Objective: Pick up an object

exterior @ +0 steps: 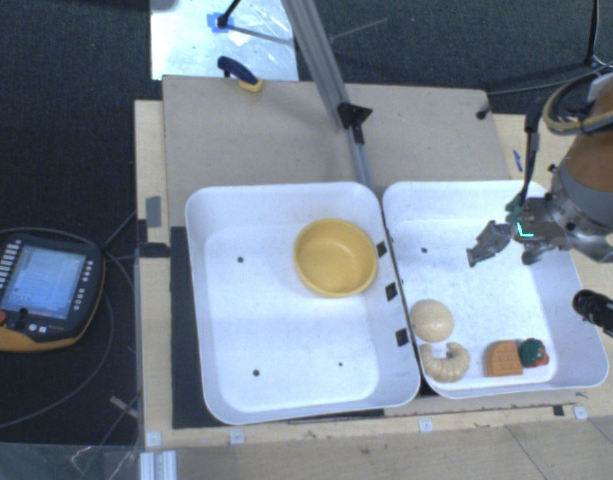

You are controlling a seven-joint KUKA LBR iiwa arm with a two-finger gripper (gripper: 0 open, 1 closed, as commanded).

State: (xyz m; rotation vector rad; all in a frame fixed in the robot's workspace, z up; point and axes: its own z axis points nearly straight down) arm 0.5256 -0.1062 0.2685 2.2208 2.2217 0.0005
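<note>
- The arm (596, 183) is grey and rounded, with a broad orange band (596, 163) just above the wrist.
- A paler, cream-grey shell (589, 98) sits above the band, edged with a thin orange-yellow ring.
- The wrist housing is light grey metal, and a small teal-green light (523, 231) glows on it.
- The gripper (483, 249) is dark grey, with angular fingers.
- A thin dark cable (531, 158) runs down beside the arm to the wrist.
</note>
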